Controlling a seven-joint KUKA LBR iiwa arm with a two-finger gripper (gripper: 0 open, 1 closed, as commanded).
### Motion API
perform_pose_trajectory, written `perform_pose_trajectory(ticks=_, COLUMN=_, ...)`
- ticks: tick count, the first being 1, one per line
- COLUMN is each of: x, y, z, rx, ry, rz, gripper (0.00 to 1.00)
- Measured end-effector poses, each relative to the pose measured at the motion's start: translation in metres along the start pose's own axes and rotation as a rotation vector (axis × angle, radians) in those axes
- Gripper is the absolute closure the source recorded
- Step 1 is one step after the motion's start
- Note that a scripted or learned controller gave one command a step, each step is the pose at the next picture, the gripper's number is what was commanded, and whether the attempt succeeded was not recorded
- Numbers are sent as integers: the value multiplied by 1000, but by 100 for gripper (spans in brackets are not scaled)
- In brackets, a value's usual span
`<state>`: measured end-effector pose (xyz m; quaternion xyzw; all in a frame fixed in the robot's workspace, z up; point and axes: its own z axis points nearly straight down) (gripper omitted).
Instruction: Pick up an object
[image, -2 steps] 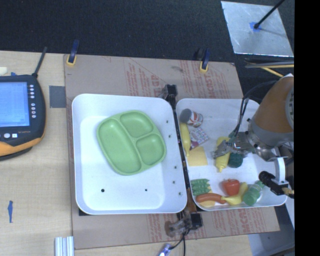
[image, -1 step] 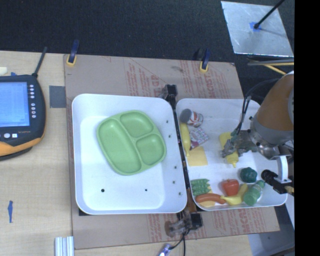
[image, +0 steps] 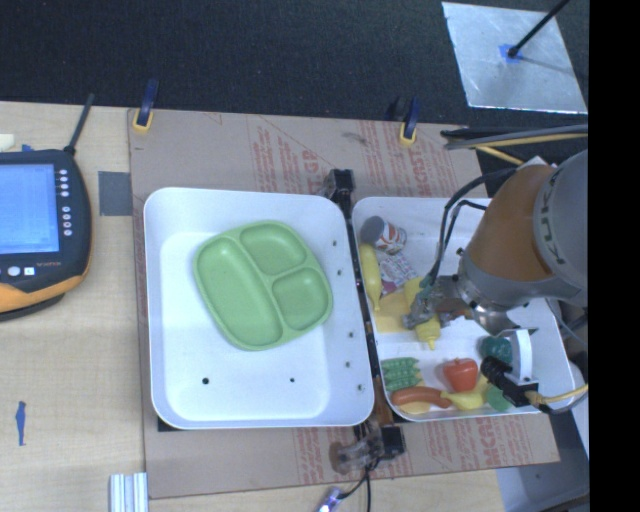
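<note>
The right bin (image: 455, 212) holds several small toy foods. A yellow banana-like piece (image: 370, 274) lies along its left wall, with a round grey, white and red item (image: 388, 237) and a clear packet (image: 400, 268) beside it. My gripper (image: 428, 310) is low in the middle of this bin, right over a small yellow piece (image: 429, 333). The wrist hides whatever else lies under it. In front of it are a green ridged item (image: 400, 372), a red tomato-like toy (image: 460, 373) and an orange and yellow piece (image: 420, 400).
The left bin (image: 170, 390) holds a green divided plate (image: 262, 284). A teach pendant (image: 35, 230) lies on the bench at far left. A black cable (image: 452, 215) loops from the arm over the right bin. A teal and white item (image: 500, 350) sits by the right wall.
</note>
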<state>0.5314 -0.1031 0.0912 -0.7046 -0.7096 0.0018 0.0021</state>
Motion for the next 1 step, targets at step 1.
perform_pose_trajectory(ticks=1, x=86, y=52, z=-101, rx=-4, ry=1, rz=1, gripper=100)
